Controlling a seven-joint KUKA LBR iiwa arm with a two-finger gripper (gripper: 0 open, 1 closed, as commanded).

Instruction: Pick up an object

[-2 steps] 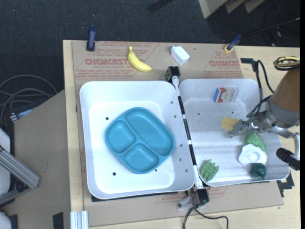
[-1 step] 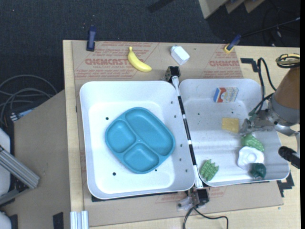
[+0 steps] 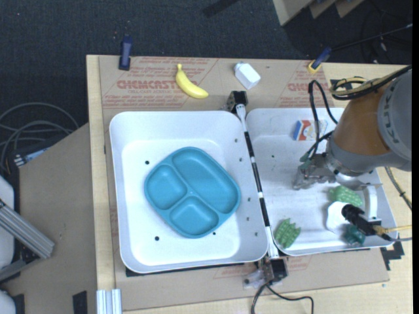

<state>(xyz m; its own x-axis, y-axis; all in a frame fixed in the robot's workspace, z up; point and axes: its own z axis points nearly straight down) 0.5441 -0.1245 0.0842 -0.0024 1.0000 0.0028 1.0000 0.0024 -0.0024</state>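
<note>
My gripper (image 3: 308,175) is low inside the right bin (image 3: 275,169), near its middle, with the grey arm and its orange band reaching in from the right. Around it lie a small red, white and blue card (image 3: 301,130) toward the back, a leafy green piece (image 3: 286,231) at the front left, a pale green piece (image 3: 345,195) just right of the gripper, a white object (image 3: 336,213) and a dark teal object (image 3: 357,233) at the front right. None of them shows between the gripper's tips.
The left bin (image 3: 131,136) holds a blue divided plate (image 3: 190,191). Behind the bins on the bench lie a yellow banana (image 3: 190,84), a white block (image 3: 247,75) and a blue clip (image 3: 126,51). Cables run along the right bin's far edge.
</note>
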